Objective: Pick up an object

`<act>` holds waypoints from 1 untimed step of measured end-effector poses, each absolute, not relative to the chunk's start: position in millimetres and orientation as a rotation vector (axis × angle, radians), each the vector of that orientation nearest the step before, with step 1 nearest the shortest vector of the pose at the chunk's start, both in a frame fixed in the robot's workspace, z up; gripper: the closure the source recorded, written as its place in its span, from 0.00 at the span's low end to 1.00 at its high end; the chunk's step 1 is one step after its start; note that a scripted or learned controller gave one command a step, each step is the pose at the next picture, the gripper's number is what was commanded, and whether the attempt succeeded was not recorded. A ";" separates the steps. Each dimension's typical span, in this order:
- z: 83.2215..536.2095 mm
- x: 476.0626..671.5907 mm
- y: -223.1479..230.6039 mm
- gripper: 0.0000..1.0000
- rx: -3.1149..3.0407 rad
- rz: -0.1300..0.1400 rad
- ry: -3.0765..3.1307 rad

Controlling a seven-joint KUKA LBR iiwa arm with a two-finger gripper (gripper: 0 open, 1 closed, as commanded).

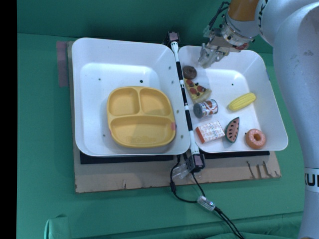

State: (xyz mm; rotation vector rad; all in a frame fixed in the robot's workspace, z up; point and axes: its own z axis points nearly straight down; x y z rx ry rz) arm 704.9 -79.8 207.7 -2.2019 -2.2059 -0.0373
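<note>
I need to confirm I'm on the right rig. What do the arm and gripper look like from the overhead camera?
The arm is a thick, rounded, light grey tube with an orange band just above the wrist. Dark lettering runs along the casing near that band, and more shows low on the arm. Thin dark cables loop beside the wrist. The two-finger gripper is small, metallic grey.

Probably a lab: green-draped bench, white bins.
</note>
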 end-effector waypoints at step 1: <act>208.2 705.0 -81.5 0.00 -2.205 -0.035 -2.207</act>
